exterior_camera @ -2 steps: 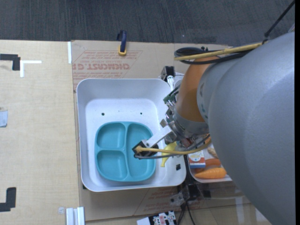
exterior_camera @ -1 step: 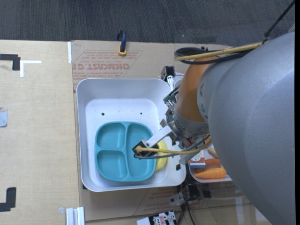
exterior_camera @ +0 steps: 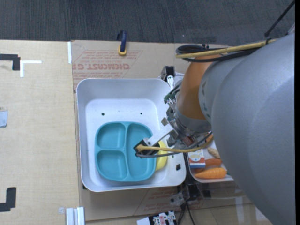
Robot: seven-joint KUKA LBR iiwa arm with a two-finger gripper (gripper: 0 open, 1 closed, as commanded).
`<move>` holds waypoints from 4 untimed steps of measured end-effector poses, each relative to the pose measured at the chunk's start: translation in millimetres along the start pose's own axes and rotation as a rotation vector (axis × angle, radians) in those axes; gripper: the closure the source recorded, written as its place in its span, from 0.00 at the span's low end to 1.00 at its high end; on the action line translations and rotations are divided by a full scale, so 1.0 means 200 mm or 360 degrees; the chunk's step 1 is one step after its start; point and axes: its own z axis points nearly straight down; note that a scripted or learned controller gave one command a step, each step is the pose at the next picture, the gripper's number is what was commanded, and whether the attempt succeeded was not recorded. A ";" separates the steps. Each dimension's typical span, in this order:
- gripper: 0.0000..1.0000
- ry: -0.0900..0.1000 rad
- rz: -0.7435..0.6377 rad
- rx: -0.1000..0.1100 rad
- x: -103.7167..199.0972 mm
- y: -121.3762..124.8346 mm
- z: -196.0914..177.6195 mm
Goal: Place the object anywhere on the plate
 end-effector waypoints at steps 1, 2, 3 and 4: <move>0.00 0.0000 0.0000 0.0000 0.00 0.00 0.00; 1.00 -0.0006 -0.0015 0.0002 0.00 0.00 -0.04; 1.00 0.0018 0.0430 -0.0010 0.11 -0.22 -0.31; 1.00 0.0017 0.0447 -0.0010 0.24 -0.37 -0.15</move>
